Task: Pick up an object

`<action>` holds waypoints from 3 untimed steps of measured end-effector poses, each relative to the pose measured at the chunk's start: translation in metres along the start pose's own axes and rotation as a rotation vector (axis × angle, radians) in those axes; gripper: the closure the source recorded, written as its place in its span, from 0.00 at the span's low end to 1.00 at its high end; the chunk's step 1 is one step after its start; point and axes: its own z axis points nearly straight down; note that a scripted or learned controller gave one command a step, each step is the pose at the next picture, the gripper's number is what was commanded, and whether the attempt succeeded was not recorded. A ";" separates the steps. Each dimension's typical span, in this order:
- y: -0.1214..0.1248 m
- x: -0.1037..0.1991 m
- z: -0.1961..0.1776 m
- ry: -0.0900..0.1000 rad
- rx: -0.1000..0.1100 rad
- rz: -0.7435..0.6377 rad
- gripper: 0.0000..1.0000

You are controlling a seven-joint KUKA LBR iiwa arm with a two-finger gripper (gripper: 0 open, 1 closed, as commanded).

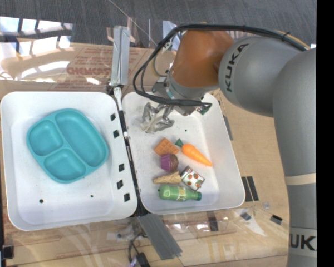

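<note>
My gripper [156, 119] hangs over the back left part of the right bin [225, 166], under the orange wrist band. Nothing shows between its metal fingers. In front of it lie several toy foods: a waffle piece [166, 147], an orange carrot [196, 154], a purple round piece [168, 162], a cone [167, 178], a small spotted box [192, 178] and a green bottle [179, 193]. All of them rest on the bin floor, a short way nearer the camera than the gripper.
The left bin [22, 204] holds a turquoise divided plate [67, 144]. A black hinged divider [124, 149] runs between the bins. The arm's grey body [278, 82] covers the right bin's back right corner.
</note>
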 end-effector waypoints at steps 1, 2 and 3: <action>-0.028 0.032 -0.112 0.017 -0.011 0.291 1.00; 0.016 0.097 -0.103 0.020 -0.025 -0.059 1.00; 0.026 0.148 -0.118 0.017 -0.026 -0.246 1.00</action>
